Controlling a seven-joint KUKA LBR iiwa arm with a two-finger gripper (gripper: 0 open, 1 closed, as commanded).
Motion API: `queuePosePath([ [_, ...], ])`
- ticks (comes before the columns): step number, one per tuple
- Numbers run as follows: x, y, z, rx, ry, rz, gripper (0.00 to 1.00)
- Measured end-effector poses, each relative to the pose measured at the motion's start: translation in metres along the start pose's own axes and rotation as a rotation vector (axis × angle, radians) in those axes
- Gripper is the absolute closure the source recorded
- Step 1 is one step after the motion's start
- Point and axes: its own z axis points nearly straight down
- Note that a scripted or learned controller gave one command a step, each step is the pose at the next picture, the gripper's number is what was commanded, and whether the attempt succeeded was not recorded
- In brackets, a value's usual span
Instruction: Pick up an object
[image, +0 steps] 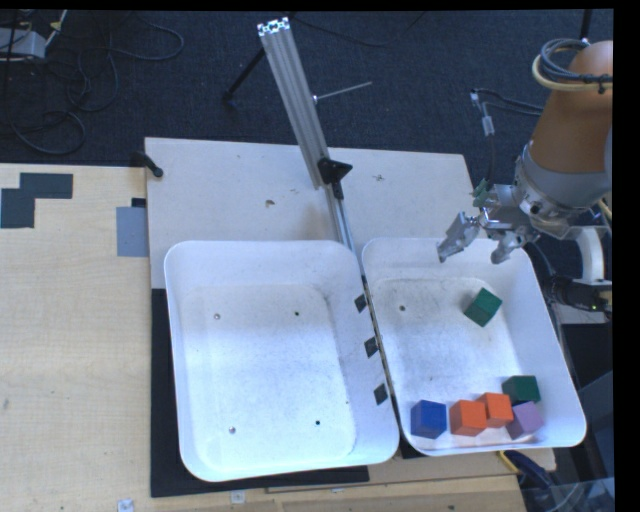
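Observation:
My gripper (478, 246) hangs above the far edge of the right bin (440, 262), open, with nothing between its fingers. A green cube (483, 306) lies alone in the right bin, a little nearer the camera than the gripper. Along that bin's near wall sits a row of blocks: a blue cube (428, 418), two orange cubes (468, 417) (497, 407), a purple block (525, 419) and a dark green block (521, 388).
The left bin (200, 262) sits beside the right one, with black clips (371, 346) along the shared rim. A slanted aluminium rail (300, 110) rises behind the bins. The arm's orange band (572, 115) is at the upper right.

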Motion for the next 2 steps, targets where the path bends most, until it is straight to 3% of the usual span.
queuePosePath([
  [1, -0.071, -0.011, 0.145, 0.007, 0.000, 0.003, 0.00],
  [2, -0.075, -0.004, 0.157, -0.021, -0.008, -0.001, 0.00],
])
